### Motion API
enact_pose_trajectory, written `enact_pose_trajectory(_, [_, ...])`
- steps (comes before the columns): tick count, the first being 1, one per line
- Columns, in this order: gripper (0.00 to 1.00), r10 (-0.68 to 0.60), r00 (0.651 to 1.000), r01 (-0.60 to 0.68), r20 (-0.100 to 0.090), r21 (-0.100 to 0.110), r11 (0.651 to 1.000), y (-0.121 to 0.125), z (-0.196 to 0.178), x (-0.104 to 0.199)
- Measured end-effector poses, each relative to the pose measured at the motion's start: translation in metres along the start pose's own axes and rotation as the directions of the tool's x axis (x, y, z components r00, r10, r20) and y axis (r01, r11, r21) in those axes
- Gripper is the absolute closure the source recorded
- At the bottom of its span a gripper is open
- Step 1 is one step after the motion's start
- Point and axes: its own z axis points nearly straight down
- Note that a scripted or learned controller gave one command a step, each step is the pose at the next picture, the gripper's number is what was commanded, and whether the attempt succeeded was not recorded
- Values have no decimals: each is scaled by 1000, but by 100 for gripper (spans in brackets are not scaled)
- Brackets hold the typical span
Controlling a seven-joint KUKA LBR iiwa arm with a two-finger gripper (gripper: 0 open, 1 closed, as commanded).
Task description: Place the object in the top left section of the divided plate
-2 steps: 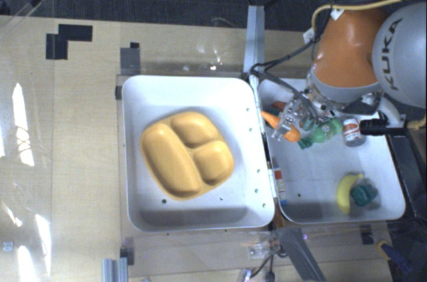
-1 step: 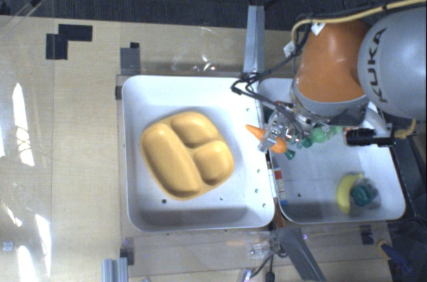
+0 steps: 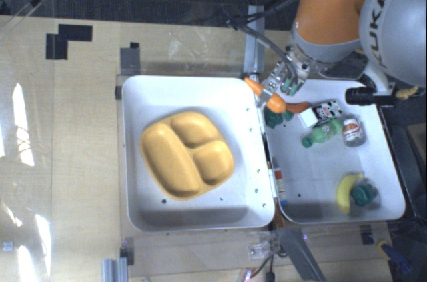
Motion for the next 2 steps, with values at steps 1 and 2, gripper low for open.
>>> enact_pose_trajectory(1, [100,-116,993,116,-3,2,993,-43,83,11])
enact_pose_trajectory(2, [100,-35,999,35,-1,1,999,-9,83,-48])
